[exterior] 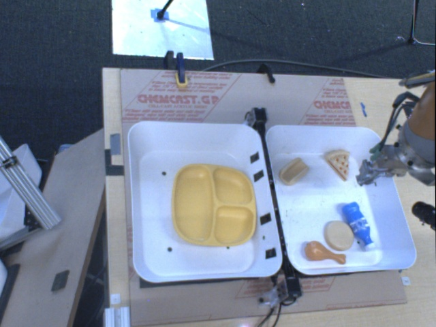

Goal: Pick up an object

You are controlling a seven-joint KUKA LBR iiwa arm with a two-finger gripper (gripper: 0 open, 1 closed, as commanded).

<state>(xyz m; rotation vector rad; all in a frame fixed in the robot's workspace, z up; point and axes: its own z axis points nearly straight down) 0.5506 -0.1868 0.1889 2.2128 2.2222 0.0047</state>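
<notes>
Plate (pixel 214 204): centre of left bin (pixel 146 251).
Bun (pixel 293 171), wedge (pixel 338 163): right bin's far edge.
Drumstick (pixel 323 252), disc (pixel 338 235), tube (pixel 357 223): near edge, touching; a grab may jostle neighbours.
Gripper (pixel 368 174): right rim, grasp state unclear; could strike the rim.

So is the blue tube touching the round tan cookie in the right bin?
Touching, as far as the camera view shows: the blue tube lies against the right edge of the round tan cookie, with no white bin floor between them.
</notes>
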